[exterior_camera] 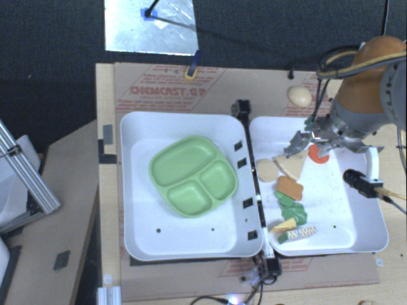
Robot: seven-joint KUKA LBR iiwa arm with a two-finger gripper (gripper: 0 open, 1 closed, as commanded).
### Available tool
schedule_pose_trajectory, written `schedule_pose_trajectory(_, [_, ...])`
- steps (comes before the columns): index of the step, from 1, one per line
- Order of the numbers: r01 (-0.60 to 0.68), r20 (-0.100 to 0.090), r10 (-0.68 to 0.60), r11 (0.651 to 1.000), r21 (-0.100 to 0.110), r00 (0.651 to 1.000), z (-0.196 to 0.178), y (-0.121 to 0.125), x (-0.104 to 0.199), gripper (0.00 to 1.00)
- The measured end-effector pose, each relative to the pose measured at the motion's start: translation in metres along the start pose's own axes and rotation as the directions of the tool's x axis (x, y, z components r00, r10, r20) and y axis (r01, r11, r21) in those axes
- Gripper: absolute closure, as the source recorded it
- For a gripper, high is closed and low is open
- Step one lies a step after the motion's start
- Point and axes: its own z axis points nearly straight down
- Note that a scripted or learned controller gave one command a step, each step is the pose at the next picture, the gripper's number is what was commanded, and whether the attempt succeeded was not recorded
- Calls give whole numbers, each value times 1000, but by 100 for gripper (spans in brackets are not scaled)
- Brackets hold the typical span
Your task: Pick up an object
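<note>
In the right bin (362, 224), my gripper (307, 147) hangs low over the far part, its two fingers spread open. A red piece (320, 157) lies just below the right finger, and a tan wedge (291, 166) just below the left finger (296, 147). Nothing shows between the fingers. Nearer the divider lie a pale round piece (267, 169), an orange-brown piece (289, 187), a green piece (292, 206), a yellow piece (284, 225) and a small striped piece (301, 233).
The left bin (137, 234) holds a green divided plate (194, 175). A beige egg-shaped object (299, 96) rests on the cardboard behind the right bin. A black part of the arm (360, 183) reaches over the right bin's right side.
</note>
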Motion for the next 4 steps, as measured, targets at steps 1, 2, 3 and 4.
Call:
schedule_pose_trajectory(1, [-1, 0, 1, 1000, 1, 1000, 47, 8, -6, 0])
schedule_pose_trajectory(2, [-2, 0, 2, 1000, 1, 1000, 97, 9, -6, 0])
schedule_pose_trajectory(3, [-2, 0, 2, 1000, -3, 1000, 85, 10, -6, 100])
schedule_pose_trajectory(4, [2, 0, -2, 1000, -2, 1000, 23, 16, -8, 100])
